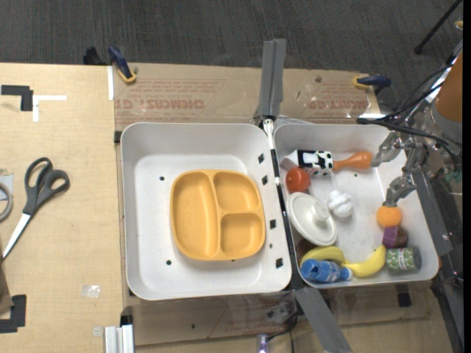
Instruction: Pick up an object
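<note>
Camera view: the gripper point(398, 173) hangs over the right bin's point(360, 250) far right side, jaws apart and empty, one finger near the rim, the other just above an orange ball point(389, 216). Below the ball sit a purple piece point(394, 236) and a green can point(402, 259). A banana point(353, 260), blue bottle point(324, 272), white lid point(310, 218), red ball point(297, 179) and cow toy point(315, 161) also lie in that bin. The left bin point(140, 212) holds a yellow tray point(218, 215). Scissors point(35, 191) rest on the surface point(59, 271).

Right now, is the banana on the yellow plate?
No, the banana lies in the right bin, while the yellow plate sits in the left bin.
</note>
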Robot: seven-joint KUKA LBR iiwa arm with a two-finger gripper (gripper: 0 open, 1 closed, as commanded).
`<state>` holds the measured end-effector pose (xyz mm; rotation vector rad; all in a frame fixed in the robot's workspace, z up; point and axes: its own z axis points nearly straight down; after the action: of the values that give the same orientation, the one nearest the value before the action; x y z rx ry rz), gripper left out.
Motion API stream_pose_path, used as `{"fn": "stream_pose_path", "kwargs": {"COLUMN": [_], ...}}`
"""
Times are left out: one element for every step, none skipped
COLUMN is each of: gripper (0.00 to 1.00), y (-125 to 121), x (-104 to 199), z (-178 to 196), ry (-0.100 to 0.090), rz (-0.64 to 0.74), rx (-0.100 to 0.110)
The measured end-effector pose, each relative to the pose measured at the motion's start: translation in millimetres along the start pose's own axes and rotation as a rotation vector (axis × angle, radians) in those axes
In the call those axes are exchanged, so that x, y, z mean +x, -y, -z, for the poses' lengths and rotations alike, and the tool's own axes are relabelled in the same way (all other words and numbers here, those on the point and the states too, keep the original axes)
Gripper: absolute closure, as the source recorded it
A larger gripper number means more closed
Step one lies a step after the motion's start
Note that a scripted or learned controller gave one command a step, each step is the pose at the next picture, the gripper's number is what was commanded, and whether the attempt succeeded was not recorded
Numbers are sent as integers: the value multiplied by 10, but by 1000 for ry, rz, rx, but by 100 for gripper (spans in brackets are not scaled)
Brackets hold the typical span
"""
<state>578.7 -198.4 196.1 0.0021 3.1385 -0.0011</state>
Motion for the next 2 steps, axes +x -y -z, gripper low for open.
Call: {"fn": "stream_pose_path", "kwargs": {"gripper": [0,0], "y": [-151,234], "x": [165,412], "z": [-1031,-1016], "ry": [1,3], "rz": [-76,40], "rx": [0,1]}}
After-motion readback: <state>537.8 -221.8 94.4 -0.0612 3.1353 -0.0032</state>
